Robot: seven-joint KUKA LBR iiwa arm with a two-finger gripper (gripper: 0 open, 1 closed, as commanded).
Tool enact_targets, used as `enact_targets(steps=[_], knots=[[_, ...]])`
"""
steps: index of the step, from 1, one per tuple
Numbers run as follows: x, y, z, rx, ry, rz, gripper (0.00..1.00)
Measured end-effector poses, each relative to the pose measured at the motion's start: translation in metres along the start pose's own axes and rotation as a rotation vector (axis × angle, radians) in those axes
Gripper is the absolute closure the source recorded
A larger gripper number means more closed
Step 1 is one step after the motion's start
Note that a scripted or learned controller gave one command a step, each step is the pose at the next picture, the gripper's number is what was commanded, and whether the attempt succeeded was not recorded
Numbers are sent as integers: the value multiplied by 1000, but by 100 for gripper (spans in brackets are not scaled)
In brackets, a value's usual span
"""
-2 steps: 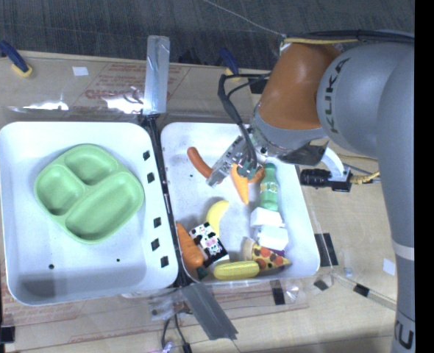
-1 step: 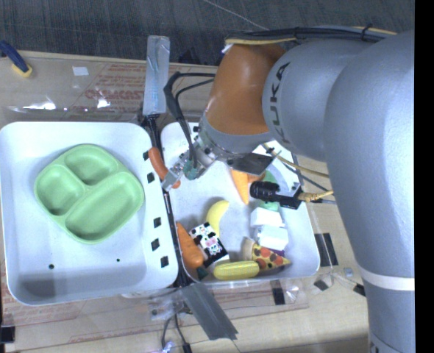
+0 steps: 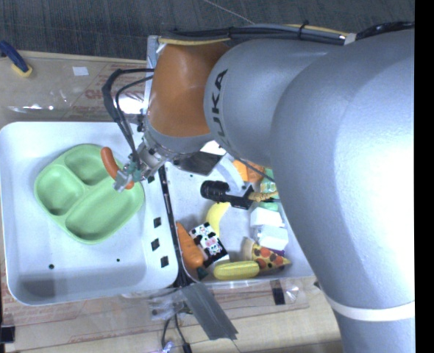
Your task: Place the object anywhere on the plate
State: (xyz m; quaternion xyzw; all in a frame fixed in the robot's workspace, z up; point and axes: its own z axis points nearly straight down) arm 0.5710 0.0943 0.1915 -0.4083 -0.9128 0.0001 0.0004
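A green divided plate (image 3: 84, 197) lies in the left white bin (image 3: 26, 271). My gripper (image 3: 126, 178) hangs over the plate's right rim. It is shut on a slim orange-red sausage-shaped toy (image 3: 110, 160), which runs slantwise between the fingers. The toy's upper end sticks out over the plate's top right compartment, and a small orange tip shows below the fingers. Whether the toy touches the plate I cannot tell.
The right bin (image 3: 290, 274) holds several toys: a yellow banana (image 3: 217, 215), an orange carrot (image 3: 190, 247), a cow-patterned block (image 3: 206, 241), a yellow pod (image 3: 235, 270) and a pizza slice (image 3: 270, 257). The big grey arm covers much of that bin.
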Motion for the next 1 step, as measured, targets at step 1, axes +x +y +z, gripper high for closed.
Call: enact_targets(steps=[1], knots=[[-2,-1,0,0,-1,3,0]])
